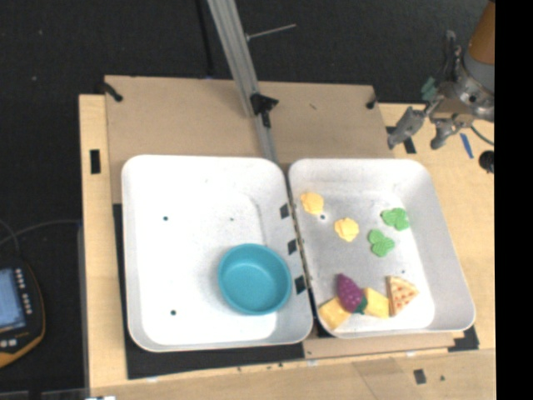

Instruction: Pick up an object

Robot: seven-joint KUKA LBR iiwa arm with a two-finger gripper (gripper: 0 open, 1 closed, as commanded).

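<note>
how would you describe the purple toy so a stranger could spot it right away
Start at the right-hand white bin and go to its near edge, where a few toys cluster. The purple toy lies there between a yellow block on its left and a yellow wedge on its right. It is the one dark purple thing among yellow, green and orange pieces.

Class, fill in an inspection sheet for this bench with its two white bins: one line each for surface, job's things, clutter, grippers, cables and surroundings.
Surface: tan bench bearing a left bin and a right bin, side by side.
Job's things: in the right bin, two yellow pieces, two green pieces, a purple piece, yellow wedges and a pizza slice.
Clutter: blue bowl in the left bin.
Grippers: gripper above the bench beyond the right bin's far corner, fingers apart, holding nothing.
Cables: one at the left edge.
Surroundings: metal pole, handheld screen device, dark floor.
</note>
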